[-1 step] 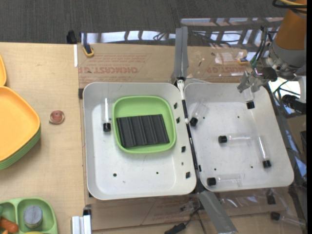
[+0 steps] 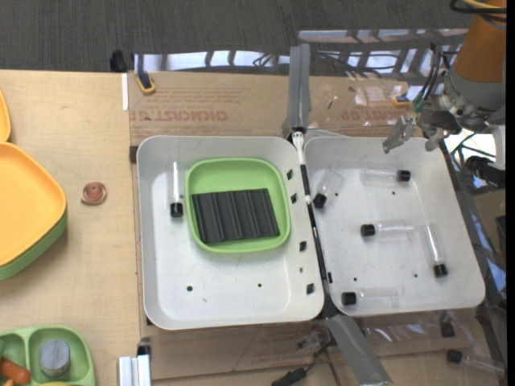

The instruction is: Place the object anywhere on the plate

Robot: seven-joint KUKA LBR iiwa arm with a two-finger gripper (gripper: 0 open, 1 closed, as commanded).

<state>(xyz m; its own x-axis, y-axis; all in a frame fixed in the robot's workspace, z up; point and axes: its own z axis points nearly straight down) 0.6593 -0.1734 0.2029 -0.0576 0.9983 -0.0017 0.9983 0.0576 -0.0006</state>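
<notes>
A green plate (image 2: pixel 237 175) lies in the left white bin (image 2: pixel 225 296). A black ridged slab (image 2: pixel 238 215) rests flat on the plate. Beside the plate's left rim lies a clear tube with a black cap (image 2: pixel 175 190). Several more clear black-capped tubes lie scattered in the right bin (image 2: pixel 467 284), one near its middle (image 2: pixel 386 230) and one by the far edge (image 2: pixel 386 175). My gripper (image 2: pixel 417 137) hangs above the far right corner of the right bin, open, with nothing between its fingers.
A stack of orange plates (image 2: pixel 24 207) sits on the wooden bench at the left, with a small red knob (image 2: pixel 94 191) beside it. A green divided tray (image 2: pixel 40 356) is at the bottom left. Cardboard (image 2: pixel 209 107) and a metal frame (image 2: pixel 362 43) stand behind the bins.
</notes>
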